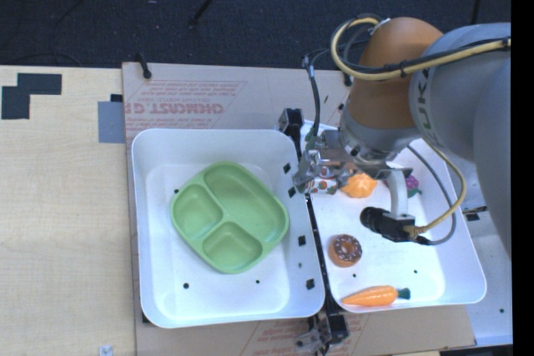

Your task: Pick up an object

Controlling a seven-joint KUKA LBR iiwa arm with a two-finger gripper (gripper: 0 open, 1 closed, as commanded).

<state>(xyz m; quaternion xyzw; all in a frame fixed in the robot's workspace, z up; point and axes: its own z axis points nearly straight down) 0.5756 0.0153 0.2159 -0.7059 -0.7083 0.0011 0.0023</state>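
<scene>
The arm (392, 96) hides, perhaps, half the orange object (360, 185) (right bin (467, 279)).

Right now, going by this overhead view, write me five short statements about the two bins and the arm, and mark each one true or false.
1. A green divided plate lies in the left bin. True.
2. The toy carrot lies in the left bin. False: it lies in the right bin, near its front edge.
3. The chocolate doughnut sits in the right bin, between the arm and the carrot. True.
4. The plate has a single undivided well. False: it has three compartments.
5. The gripper hangs over the green plate. False: it is over the right bin's left side, close to the divider, with an orange object beside it.
</scene>
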